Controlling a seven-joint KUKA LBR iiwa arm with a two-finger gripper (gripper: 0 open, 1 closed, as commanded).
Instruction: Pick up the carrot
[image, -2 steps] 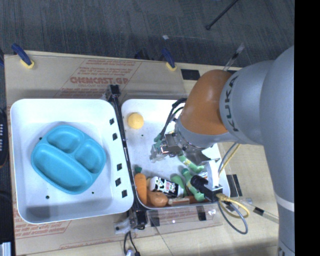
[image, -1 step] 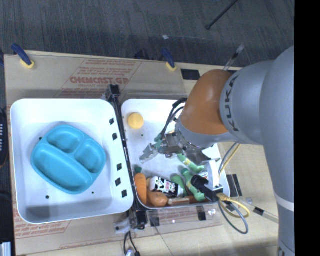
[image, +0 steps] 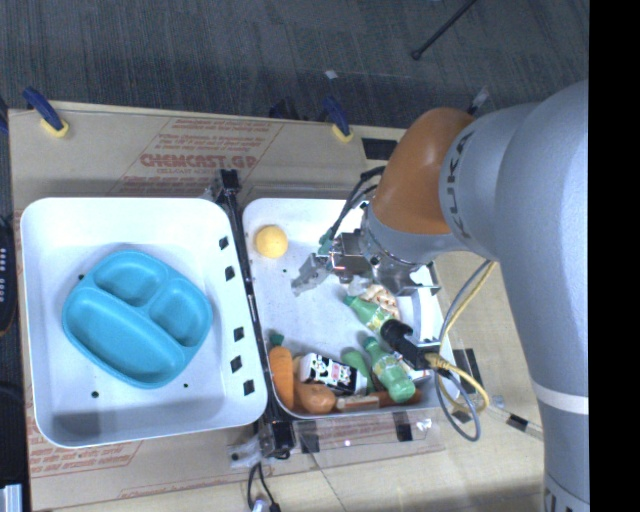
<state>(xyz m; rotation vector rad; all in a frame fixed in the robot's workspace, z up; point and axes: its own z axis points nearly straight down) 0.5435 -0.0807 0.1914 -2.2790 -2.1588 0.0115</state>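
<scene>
while the gripper (image: 308, 277) hovered mid-bin, fingers looking spread and empty, the carrot (image: 283, 374) lay untouched near the front-left corner; next move probably needed a reach there

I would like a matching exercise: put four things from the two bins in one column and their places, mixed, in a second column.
Things:
1. orange carrot
2. round yellow lemon
3. blue divided plastic plate
4. green plastic bottle

Places:
A. inside the left bin
B. right bin, far end
C. right bin, near left corner
D. right bin, near right side

Pairs: 1-C, 2-B, 3-A, 4-D
</scene>
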